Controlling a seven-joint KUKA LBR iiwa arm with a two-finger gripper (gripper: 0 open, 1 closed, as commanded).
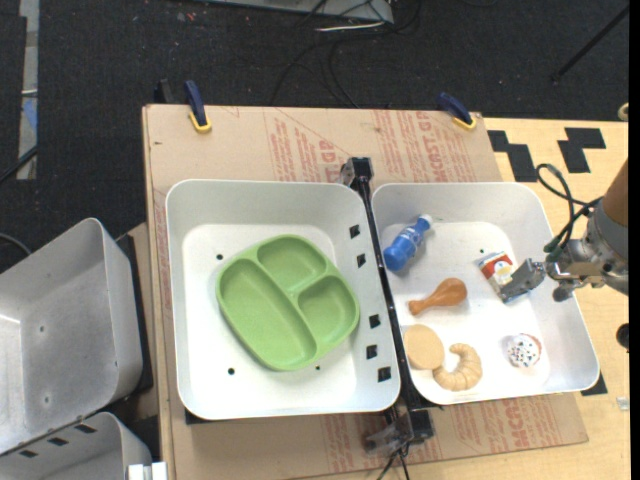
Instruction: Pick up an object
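Note:
The right bin (pixel 520 203) holds a blue bottle (pixel 405 244), a tan toy drumstick (pixel 440 296), a round tan disc (pixel 423 347), a croissant (pixel 462 366), a sprinkled white doughnut (pixel 523 351) and a small red-and-white carton (pixel 494 265). My gripper (pixel 520 283) reaches in from the right and hangs low over the bin's right side. It sits just right of the carton, close to or touching it. Nothing is visibly held.
The left bin (pixel 190 268) contains a green divided plate (pixel 288 301). A black divider (pixel 378 288) runs between the bins. A grey tub (pixel 60 328) stands off the bench to the left. Clamps (pixel 198 113) hold the cardboard base at the back.

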